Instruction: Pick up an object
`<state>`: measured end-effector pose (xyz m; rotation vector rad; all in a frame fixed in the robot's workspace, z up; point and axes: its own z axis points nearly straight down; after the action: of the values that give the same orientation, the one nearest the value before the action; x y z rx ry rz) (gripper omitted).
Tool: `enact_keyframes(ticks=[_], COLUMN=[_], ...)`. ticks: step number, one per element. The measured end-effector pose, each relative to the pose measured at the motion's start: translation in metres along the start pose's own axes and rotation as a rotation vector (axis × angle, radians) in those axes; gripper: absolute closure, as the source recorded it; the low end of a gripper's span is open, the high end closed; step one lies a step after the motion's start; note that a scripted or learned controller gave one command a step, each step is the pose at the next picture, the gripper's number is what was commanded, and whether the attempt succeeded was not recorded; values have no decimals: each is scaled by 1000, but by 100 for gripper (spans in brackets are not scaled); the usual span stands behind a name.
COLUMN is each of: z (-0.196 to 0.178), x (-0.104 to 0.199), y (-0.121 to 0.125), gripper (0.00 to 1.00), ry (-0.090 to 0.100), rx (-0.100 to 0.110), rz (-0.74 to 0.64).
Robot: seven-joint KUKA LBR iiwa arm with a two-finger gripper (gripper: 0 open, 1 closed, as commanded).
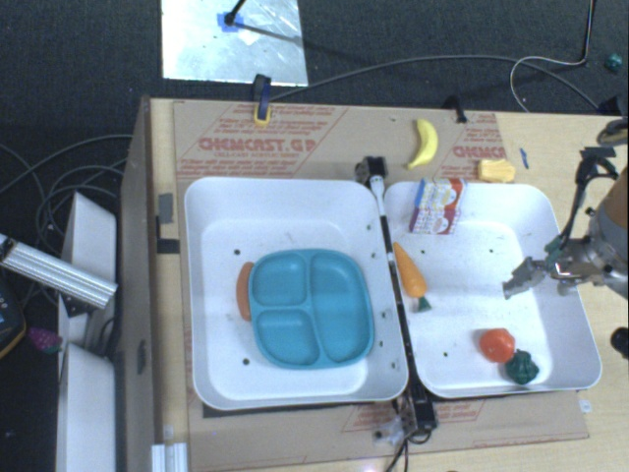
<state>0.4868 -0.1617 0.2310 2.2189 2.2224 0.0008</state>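
Observation:
The right bin (462,382) holds a carrot (408,271) against its left wall, a small red and white carton (435,206) at its far left corner, and a red tomato (497,343) beside a green piece (522,367) near its front right. My gripper (521,281) hangs over the right side of this bin, above and a little right of the tomato and apart from it. Nothing shows in its grasp. In the left bin (211,224) lies a blue divided plate (311,306), with an orange sausage (243,290) against the plate's left edge.
A banana (425,144) and a yellow block (497,171) lie on the cardboard behind the right bin. A yellow and black clamp (261,101) sits at the bench's far edge. Cables run across the floor behind, and the arm (600,254) enters from the right.

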Motion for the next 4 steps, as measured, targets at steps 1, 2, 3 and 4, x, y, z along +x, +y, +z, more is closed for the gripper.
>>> enact_keyframes(ticks=[1, 2, 3, 4], z=[139, 45, 147, 120], x=[-4, 72, 2, 6], y=[-1, 98, 32, 7], gripper=[0, 0, 0, 0], ry=[1, 1, -1, 1], rx=[3, -4, 1, 1], rz=[1, -3, 1, 1])
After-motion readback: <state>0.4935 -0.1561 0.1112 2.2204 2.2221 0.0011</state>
